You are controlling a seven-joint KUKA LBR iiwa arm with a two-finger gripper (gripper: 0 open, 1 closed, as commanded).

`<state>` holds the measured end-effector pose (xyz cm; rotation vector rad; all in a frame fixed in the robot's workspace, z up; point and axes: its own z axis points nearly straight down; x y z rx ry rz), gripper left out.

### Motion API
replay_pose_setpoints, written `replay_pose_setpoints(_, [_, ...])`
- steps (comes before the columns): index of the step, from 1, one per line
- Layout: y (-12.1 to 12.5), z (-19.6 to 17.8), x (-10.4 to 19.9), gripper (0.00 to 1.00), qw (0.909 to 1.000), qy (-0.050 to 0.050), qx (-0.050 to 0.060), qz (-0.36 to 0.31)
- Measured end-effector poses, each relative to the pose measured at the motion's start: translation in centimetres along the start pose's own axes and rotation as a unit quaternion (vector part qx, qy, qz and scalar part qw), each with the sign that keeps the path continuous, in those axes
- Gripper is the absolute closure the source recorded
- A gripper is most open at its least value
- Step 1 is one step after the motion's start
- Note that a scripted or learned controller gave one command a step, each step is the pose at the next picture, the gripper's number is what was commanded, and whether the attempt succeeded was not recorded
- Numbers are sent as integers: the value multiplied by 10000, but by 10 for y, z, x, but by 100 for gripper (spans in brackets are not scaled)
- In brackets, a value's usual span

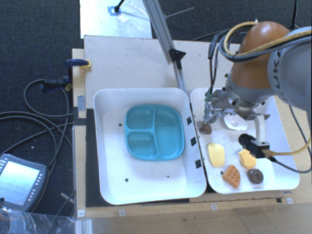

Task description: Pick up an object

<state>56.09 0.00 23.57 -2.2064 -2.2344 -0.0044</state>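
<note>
The small brown piece (205,127) lies in the right bin (280,130), close to that bin's left wall and toward its far half. You see the gripper (208,117) right over it, its tip just beside the piece's upper edge. From this slant you cannot tell whether the two touch. You also cannot tell whether the tool is set wide or narrow, because the wrist and its cabling crowd that spot. Nothing shows the piece lifted; it looks to be resting on the bin floor.

The rest of your right bin is spread out below and to the right. A white shell-like piece (235,123) sits near the gripper, under the arm's shadow. A pale yellow piece (216,154) lies below the brown one, well apart from it. Nearer the front edge you have an orange waffle-patterned piece (232,176), a yellow-orange piece (247,159) just above and right of it, and a dark brown round piece (255,176) beside them.

In the left bin (112,169) a blue divided plate (154,132) lies flat near the middle, with three compartments showing. The grey arm (287,67) reaches in from the right, its orange band (258,38) above the wrist.
</note>
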Motion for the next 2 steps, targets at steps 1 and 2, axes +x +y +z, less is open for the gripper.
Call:
replay_pose_setpoints(1, [-1,-2,46,100,10000,-3,-3,6])
replay_pose_setpoints(2, [-15,-3,91,100,10000,-2,7,9])
